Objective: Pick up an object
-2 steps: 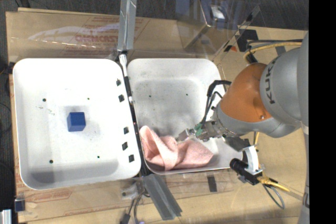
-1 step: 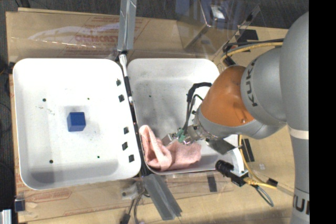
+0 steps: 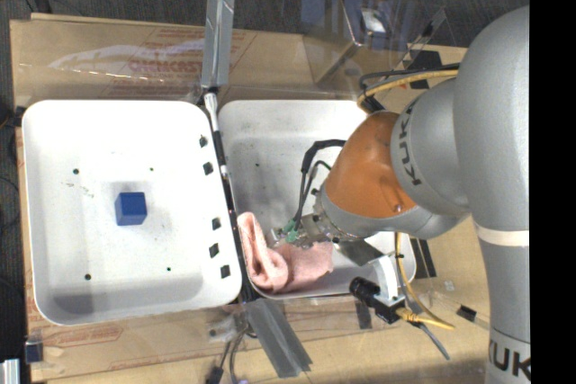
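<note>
A: What is there to pick up?

B: A pink cloth [image 3: 281, 263], bunched in the near-left corner of the right bin [image 3: 270, 135], against the wall. It looks soft, light and floppy, so it should crumple under a pinch; a raised fold on top seems the best hold.

A: Anything else?

B: A small blue cube [image 3: 131, 208] in the left bin [image 3: 54, 130], stiff and easy to pinch by its sides.

A: And the arm?

B: It reaches in from the right, wrist bent down over the cloth. The gripper [image 3: 301, 234] sits just above it; how it stands, I cannot tell.
</note>
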